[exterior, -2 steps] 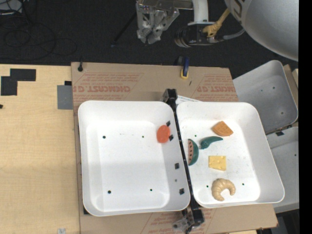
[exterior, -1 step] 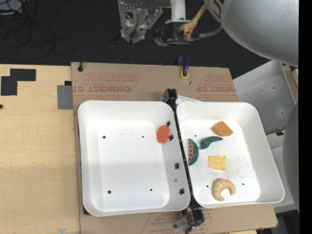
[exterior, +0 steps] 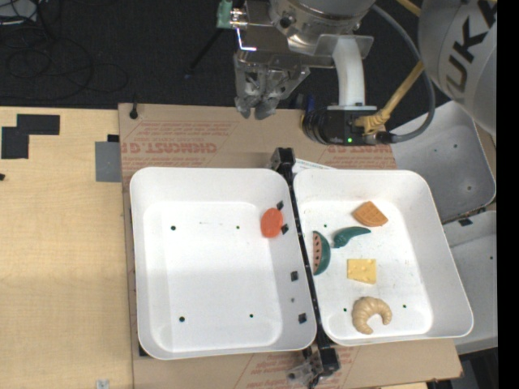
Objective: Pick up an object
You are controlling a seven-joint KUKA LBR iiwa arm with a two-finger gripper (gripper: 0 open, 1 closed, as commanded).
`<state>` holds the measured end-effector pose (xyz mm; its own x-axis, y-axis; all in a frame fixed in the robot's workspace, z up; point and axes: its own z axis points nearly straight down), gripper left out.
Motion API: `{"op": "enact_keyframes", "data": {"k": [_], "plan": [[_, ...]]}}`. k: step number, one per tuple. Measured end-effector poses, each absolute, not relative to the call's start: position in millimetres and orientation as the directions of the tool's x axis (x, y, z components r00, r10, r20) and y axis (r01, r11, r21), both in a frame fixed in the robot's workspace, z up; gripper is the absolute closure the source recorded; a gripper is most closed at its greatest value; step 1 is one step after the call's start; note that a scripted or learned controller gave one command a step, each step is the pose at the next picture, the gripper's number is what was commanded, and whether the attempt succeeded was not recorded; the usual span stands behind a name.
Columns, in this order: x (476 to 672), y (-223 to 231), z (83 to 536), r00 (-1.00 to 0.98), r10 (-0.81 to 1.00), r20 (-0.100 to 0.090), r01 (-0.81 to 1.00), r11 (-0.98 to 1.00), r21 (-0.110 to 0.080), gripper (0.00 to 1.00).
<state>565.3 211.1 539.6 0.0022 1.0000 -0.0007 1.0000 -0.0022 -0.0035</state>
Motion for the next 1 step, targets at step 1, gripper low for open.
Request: {"op": "enact_keyframes", "data": {"k": [1], "plan": [[613.7, 246.0, 535.3, -0.005, 1.0, -0.002, 1.0, 0.005, -0.005, 1.0]]}}
